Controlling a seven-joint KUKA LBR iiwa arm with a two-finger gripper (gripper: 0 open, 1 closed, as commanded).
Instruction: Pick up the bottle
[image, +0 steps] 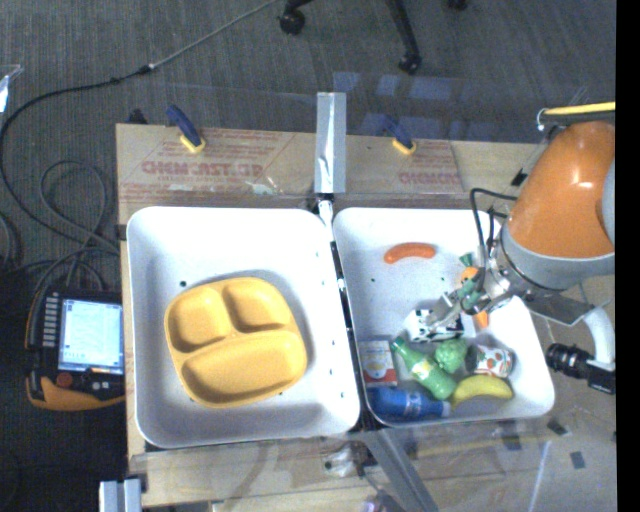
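- The green bottle (422, 368) is lying on its side in the front part of the right bin (395, 290), and a blue bottle (405, 404) is lying just in front of it against the front wall. With two candidates this close, a descent is risking landing between them and taking neither.
- A broccoli piece (451, 354) is touching the green bottle's right side and a banana (482, 389) is resting just beyond it. Either one is likely to be pinched along with the bottle, or to be nudging the bottle so that it rolls away.
- A small carton (376, 361) is crowding the bottle's left side, so a closing grasp is having little clearance there.
- Both bottles are round and lying flat, so a grasp along the axis rather than across it is likely to be slipping off.
- The gripper (468, 298) is hanging above and to the right of the bottles, near a black-and-white toy (430, 323). How wide it is standing cannot be told here, and nothing is visibly being held.
- The blue bottle is sitting close to the bin wall, so a low approach is risking a collision there.
- The left bin (150, 260), carrying a yellow divided plate (237, 338), is lying well apart.
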